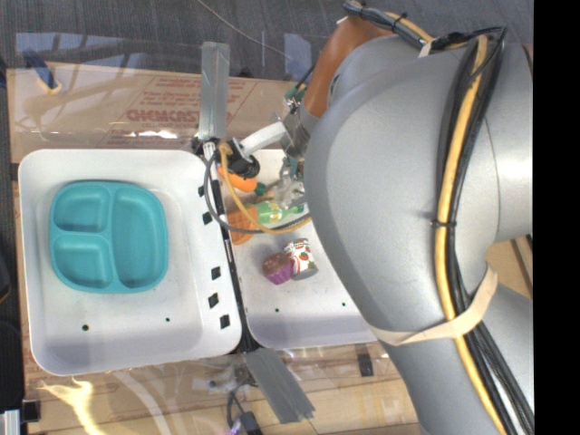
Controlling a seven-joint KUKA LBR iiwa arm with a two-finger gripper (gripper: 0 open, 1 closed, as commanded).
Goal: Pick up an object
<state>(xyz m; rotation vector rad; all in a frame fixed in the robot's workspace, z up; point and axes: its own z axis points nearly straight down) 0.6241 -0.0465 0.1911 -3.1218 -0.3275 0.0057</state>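
The grey arm fills the right of the camera view and covers much of the right bin (299,324). My gripper (288,188) reaches down at the bin's far left, over a small heap with a green object (270,213) and an orange object (241,185). Its fingertips are lost among those items. Nearer the front lies a purple object (276,267) touching a small red and white pack (300,256), both apart from the gripper.
The left bin (118,333) holds a teal divided plate (109,236). A divider wall with black clips (220,270) separates the two bins. Brown cardboard (136,107) lies behind them.
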